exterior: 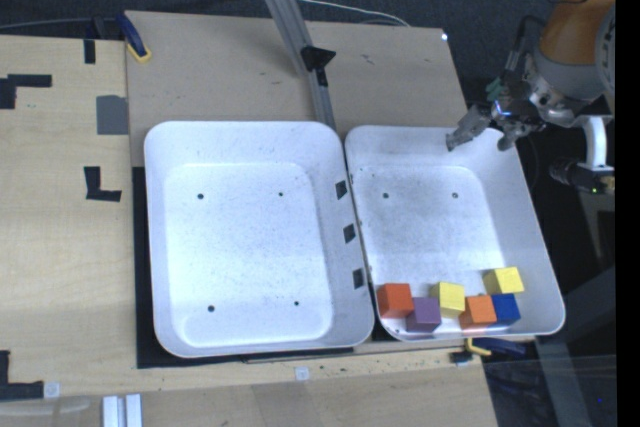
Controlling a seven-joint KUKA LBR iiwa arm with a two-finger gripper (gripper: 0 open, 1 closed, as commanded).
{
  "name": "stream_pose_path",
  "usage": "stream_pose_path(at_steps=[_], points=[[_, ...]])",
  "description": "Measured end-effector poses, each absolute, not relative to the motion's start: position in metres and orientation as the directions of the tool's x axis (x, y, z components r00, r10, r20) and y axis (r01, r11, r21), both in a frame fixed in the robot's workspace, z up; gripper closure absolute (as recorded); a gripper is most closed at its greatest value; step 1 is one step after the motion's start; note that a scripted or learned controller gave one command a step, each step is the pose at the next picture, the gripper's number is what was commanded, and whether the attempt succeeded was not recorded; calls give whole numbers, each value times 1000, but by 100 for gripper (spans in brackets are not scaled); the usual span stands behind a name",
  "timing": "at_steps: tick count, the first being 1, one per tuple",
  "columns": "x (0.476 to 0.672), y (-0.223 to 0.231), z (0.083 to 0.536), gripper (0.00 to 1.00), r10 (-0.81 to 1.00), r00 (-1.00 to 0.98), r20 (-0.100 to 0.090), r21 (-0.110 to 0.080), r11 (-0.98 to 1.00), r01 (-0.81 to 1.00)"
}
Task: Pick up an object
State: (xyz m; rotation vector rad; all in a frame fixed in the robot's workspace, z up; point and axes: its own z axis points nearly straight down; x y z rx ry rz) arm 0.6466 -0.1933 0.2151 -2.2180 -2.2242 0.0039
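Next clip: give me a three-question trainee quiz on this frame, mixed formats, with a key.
1. True or false: the blocks lie in the left bin.
2. Multiple choice: where in the right bin do the blocks sit? A) along the near edge, B) at the far edge, C) in the centre.
3. Fill in: the tool is over the right bin's far ____ corner.

Key:
1. False. The orange block, purple block, yellow block, second orange block, blue block and second yellow block all lie in the right bin.
2. A
3. right
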Motion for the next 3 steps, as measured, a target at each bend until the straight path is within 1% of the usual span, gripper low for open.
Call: stream_pose_path(at_steps=[1, 2, 3], points=[[602, -199, 196, 0, 1000, 1, 0, -6, -1, 1000], [587, -186, 183, 0, 1000, 0, 0, -4, 0, 1000], [568, -137, 145, 0, 1000, -4, 3, -7, 4, 1000]])
